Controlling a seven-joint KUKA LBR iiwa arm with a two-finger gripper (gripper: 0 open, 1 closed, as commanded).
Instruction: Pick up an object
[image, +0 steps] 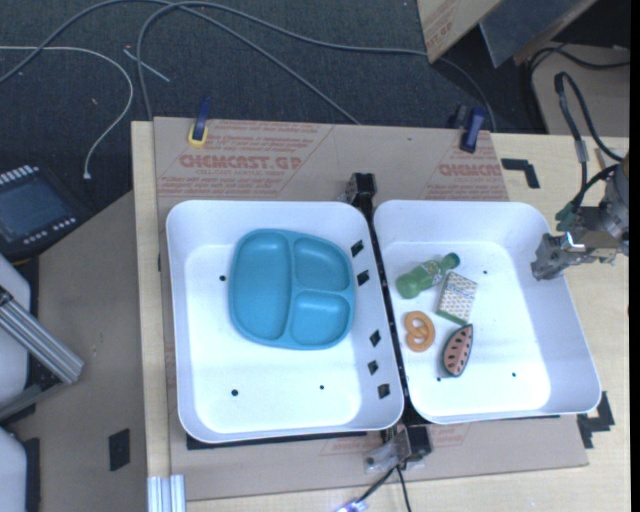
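Across the desk (250, 160), two shallow white bins are sitting side by side, touching along a middle seam. Filling much of the left bin (200, 390) is a blue divided plate (292, 288) with three compartments, lying flat toward the bin's upper half.

Over in the right bin (520, 360), four small things are lying clustered near its left wall. A green bottle (426, 275) is lying on its side at the top of the cluster, cap end pointing right. Just below and right of it, a small patterned packet (457, 296) is lying tilted, close to touching the bottle's cap end. Beneath that, a watermelon slice toy (458, 350) is lying slanted, its dark rind edge toward the lower left. Beside it on the left, a little orange pretzel (419, 330) is lying flat, near the slice but apart from it.

I am holding my claw (550, 258) at the right bin's upper right rim, well apart from the whole cluster, which is lying to its left and a bit lower. Nothing is sitting between my fingers, but whether they are spread wide or drawn narrow, I cannot tell; the tips are too small and blurred against the rim.
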